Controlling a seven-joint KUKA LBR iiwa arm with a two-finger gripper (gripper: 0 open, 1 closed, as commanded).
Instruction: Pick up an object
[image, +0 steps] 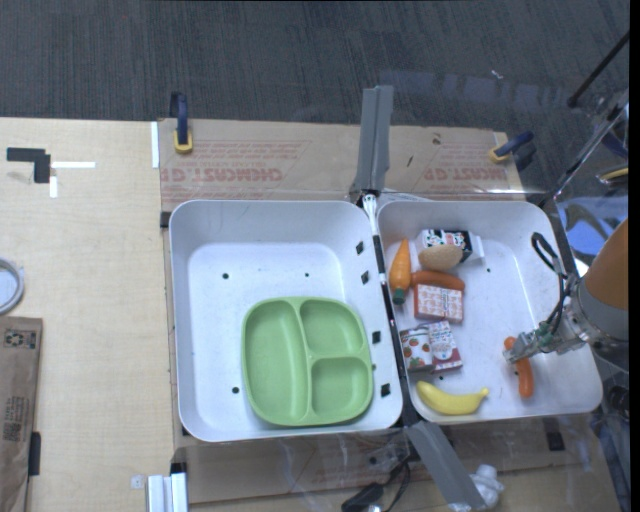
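Note:
The right bin (495, 290) holds several toy foods: an orange carrot (401, 266), a black-and-white carton (446, 241), a sausage (440, 281), a pink patterned box (440, 302), a strawberry packet (431, 349), a yellow banana (452, 399) and a small orange-red piece (524, 377) near the right wall. My gripper (527, 345) reaches in from the right and hangs low just above that orange-red piece, its tip close to the piece's upper end. I see nothing clearly between its fingers.
The left bin (210, 300) carries a green divided plate (307, 361). A grey divider post (375, 140) stands between the bins at the back. Clamps (180, 135) sit on the cardboard behind. A tape roll (6, 287) lies on the bench at far left.

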